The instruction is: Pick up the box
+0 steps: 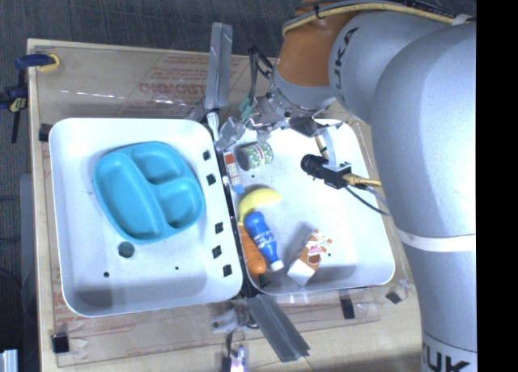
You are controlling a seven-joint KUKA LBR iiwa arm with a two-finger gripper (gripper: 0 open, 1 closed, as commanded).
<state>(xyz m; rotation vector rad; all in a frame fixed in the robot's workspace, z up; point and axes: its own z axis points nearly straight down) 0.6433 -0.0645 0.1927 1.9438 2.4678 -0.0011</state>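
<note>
The box (310, 255) lies tilted at the near side of the right bin (368, 237), just right of the blue bottle (263, 238) and yellow fruit (259, 198). It is not yet picked. The end effector (243, 126) hangs over the bin's far-left corner beside a small can (257, 154); I cannot tell its opening, and the grasp remains.
</note>
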